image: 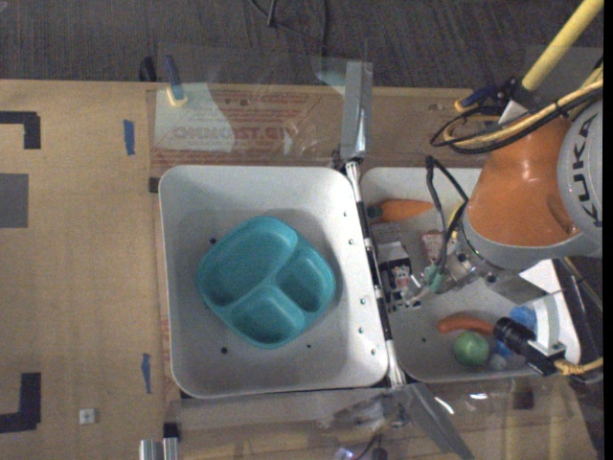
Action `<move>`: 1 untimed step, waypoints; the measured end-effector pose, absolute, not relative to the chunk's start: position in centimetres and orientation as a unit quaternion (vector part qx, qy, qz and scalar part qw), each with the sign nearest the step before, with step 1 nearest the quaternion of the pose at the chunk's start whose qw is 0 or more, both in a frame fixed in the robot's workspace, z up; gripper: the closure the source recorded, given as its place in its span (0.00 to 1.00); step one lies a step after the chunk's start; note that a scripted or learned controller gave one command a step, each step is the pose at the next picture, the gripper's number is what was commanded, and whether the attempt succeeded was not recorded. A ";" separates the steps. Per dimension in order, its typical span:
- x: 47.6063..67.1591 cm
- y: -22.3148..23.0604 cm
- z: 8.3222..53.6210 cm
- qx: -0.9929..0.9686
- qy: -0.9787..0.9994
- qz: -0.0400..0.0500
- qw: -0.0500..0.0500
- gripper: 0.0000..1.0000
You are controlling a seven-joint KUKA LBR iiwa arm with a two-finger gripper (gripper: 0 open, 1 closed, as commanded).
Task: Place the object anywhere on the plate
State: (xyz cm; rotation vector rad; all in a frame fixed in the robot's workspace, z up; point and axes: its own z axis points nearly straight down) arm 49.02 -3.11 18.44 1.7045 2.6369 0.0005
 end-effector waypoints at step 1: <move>47.9 -1.5 18.4 0.464 0.886 0.000 -0.001 1.00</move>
